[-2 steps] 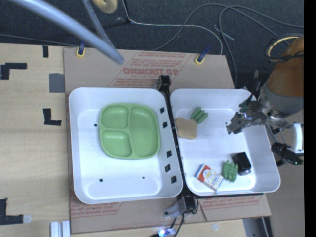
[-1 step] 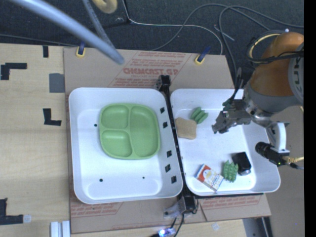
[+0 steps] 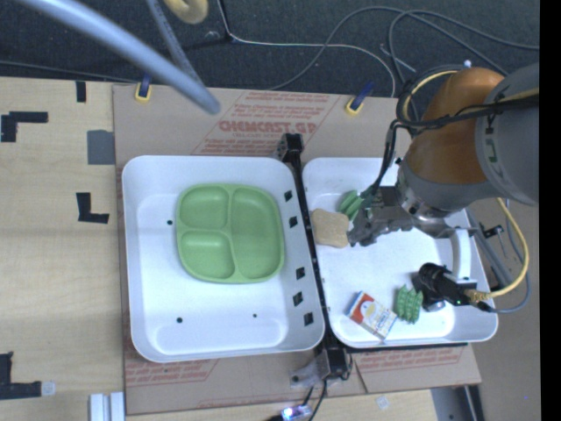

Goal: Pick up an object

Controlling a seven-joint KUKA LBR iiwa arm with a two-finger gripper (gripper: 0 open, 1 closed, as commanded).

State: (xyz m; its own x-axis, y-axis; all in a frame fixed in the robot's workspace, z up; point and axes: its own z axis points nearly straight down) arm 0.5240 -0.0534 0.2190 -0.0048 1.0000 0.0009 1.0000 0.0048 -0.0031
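My gripper (image 3: 362, 231) is low over the right bin (image 3: 399, 336), near its left side. It sits right beside a tan, bread-like piece (image 3: 330, 227), at that piece's right edge. A green ribbed object (image 3: 350, 203) lies just above the gripper, partly hidden by the wrist. Near the bin's front lie a small red, white and orange packet (image 3: 372, 314) and a green studded toy (image 3: 408, 304). The view does not reveal whether anything is held.
The left bin (image 3: 149, 323) holds a light green divided plate (image 3: 230, 233). A black divider (image 3: 302, 244) with clips runs between the bins. The arm's grey and orange body (image 3: 460, 147) covers the right bin's far right corner. Cables trail behind the bench.
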